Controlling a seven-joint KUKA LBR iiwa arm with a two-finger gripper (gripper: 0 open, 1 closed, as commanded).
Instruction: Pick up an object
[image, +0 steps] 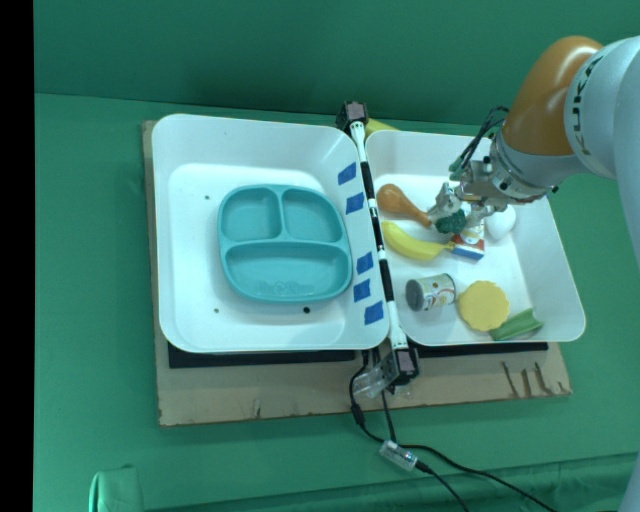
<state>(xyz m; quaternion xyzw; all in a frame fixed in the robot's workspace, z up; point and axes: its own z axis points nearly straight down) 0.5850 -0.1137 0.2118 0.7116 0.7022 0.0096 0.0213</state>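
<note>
Above right bin (560, 290), lowered pincer (455, 215).

Even, fairly bright overhead light; strong green-teal cast over whole scene; white bins (200, 330) bright, mild glare on rims, not blown out; soft, short shadows under bin edges at near side; faint sheen on orange band (545, 85) of arm; focus moderately sharp mid-scene; small objects in right bin slightly soft; no obvious edge distortion.

One fixed camera looks down at a slant on the desk (90, 250). Both white bins (190, 200) fit in view, at middle distance.
</note>
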